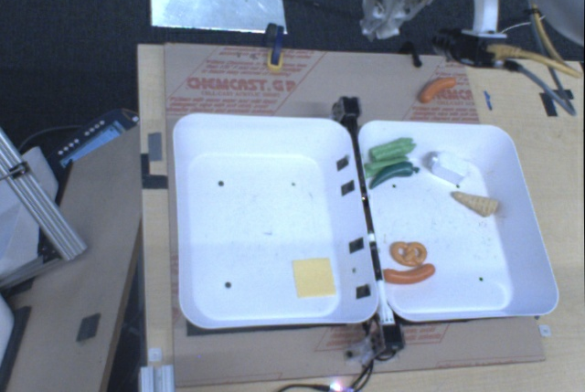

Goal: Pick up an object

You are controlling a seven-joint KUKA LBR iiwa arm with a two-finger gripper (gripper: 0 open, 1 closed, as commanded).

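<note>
My gripper (381,15) hangs high above the far edge of the bench, beyond the right bin (521,198), with nothing visible between its fingers. In the right bin lie two green pods (390,158), a white block (447,168), a tan wedge (476,203), a pretzel (408,251) and an orange sausage (409,274). A yellow square (313,277) lies flat near the front of the left bin (210,198).
Another orange sausage (437,90) lies on the cardboard behind the right bin. A yellow and blue clamp (273,47) stands at the bench's far edge. Black clips (347,111) run along the seam between the bins. Cables (521,57) trail at the right.
</note>
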